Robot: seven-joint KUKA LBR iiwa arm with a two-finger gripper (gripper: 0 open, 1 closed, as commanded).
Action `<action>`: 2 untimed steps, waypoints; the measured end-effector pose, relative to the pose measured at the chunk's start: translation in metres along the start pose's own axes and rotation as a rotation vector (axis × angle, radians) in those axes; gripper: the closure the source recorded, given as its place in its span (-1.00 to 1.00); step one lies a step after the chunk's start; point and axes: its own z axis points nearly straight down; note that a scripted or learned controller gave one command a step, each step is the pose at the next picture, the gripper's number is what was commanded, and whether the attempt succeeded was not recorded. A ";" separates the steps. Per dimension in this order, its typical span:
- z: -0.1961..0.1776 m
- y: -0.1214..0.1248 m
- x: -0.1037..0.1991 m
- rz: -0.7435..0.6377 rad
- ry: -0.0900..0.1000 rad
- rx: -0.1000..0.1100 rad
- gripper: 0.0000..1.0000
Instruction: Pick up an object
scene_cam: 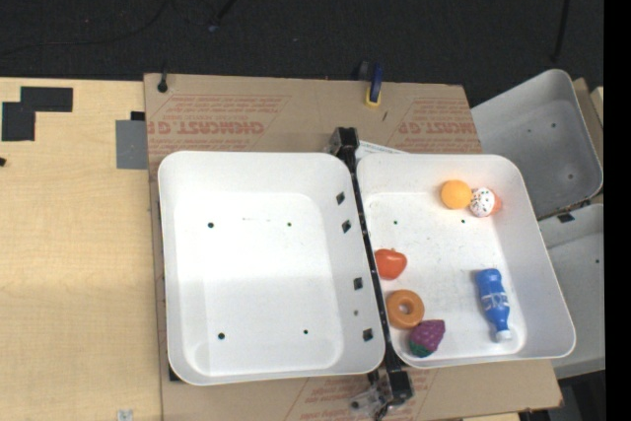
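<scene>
Blue bottle (492, 303), lower right of frame in right bin (552, 311): likely light, rigid, slick plastic, best pinched across its mid-body; gripper's state can't be told from here.

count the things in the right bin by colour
orange: 2, ball and ring
red: 1, tomato
white: 1, spotted ball
blue: 1, bottle
purple: 1, grapes
total: 6
</scene>
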 end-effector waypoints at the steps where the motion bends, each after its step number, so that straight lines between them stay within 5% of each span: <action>1: 0.000 0.000 0.002 -0.001 0.000 0.000 1.00; 2: 0.000 0.000 0.004 -0.002 0.000 0.000 1.00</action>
